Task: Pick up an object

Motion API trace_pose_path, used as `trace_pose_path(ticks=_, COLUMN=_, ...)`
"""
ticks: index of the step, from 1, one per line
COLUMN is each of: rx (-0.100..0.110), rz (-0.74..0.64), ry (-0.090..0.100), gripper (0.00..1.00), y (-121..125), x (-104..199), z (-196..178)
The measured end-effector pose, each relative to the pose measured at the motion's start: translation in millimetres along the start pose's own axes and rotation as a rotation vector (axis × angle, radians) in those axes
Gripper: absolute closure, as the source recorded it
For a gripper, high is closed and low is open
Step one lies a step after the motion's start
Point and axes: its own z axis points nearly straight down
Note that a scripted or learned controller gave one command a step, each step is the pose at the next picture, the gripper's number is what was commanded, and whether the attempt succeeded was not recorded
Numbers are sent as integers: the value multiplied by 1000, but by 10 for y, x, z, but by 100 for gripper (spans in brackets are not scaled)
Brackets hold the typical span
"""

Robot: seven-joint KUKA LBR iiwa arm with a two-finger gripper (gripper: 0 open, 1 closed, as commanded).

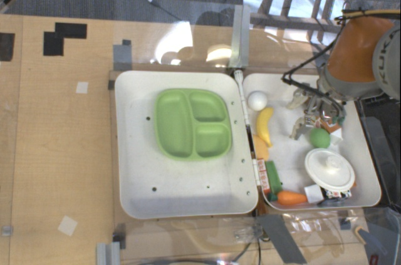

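Two white bins stand side by side on the bench; the left bin (135, 195) has a green divided plate (192, 123) in it, and the right bin (366, 185) holds all the small objects. The gripper (311, 121) hangs low over the upper part of the right bin, and its metal fingers look spread apart with nothing between them. A green ball (320, 138) lies just beside the fingertips, toward the front of the bin. A yellow banana (264, 125) and a white ball (257, 100) are to the gripper's left, a white lidded bowl (329, 169) sits nearer the front, and an orange carrot (291, 198) lies at the front edge.
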Motion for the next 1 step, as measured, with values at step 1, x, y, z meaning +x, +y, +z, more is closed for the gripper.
trace_pose_path(ticks=1, rx=0, rz=12, ry=2, gripper=0, y=-506, x=596, z=96)
